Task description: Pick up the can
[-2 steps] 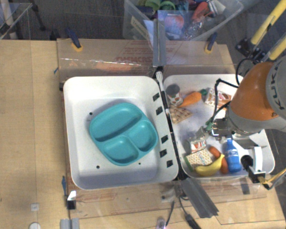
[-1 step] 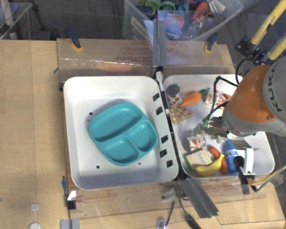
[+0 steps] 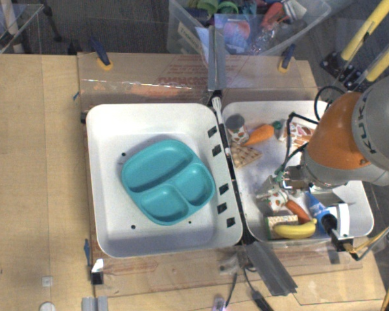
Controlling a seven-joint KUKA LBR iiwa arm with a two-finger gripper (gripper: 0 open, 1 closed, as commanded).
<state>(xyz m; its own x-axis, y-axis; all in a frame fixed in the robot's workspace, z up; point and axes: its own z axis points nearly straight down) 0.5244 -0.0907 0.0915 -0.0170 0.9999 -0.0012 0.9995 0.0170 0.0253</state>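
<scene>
My fingers [image 3: 282,184] hang low over the middle of the right bin [image 3: 368,220], below the orange band of my arm [image 3: 334,141], which reaches in from the bin's right side. Among the clutter beneath them I cannot tell whether they are spread or closed, and I see nothing that is plainly held between them.

The can [image 3: 235,124] stands upright in the far left corner of the right bin, close to the wall shared with the left bin [image 3: 98,173]. It is well apart from my fingers. It looks like a small silvery-topped tin, though at this size I would not swear to its label.

Just to the right of the can lies a carrot [image 3: 263,133], pointing toward it. A waffle [image 3: 245,155] lies toward the near side from the can, by the shared wall. Along the near edge of the right bin lies a banana [image 3: 294,230], with a small red piece [image 3: 297,209] just beyond it, near my fingers.

The left bin holds a teal divided plate [image 3: 167,181], set at a slant about its middle. Both bins sit on the wooden desk [image 3: 26,173], and a clear tub of mixed toys [image 3: 246,11] stands past the desk's far edge.
</scene>
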